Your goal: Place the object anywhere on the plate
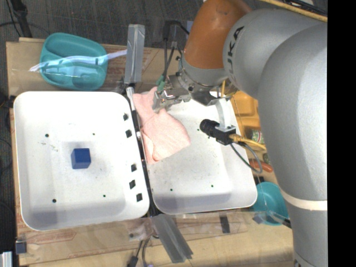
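A small blue cube (81, 158) rests on the floor of the left white bin (33, 204), left of its middle. A pink plate (164, 132) lies in the right white bin (222, 196), against that bin's left wall and upper left corner. My gripper (163, 97) hangs over the plate's far end, at the back of the right bin, well away from the cube. The big grey arm with its orange band (214, 26) reaches in from the right and hides much of the right bin's back edge.
A teal scoop-like container (72, 60) sits on the bench behind the left bin. Another teal object (270, 202) lies at the right bin's near right corner. A black cable plug (214, 130) hangs over the right bin. Grey clamps (134, 49) join the bins.
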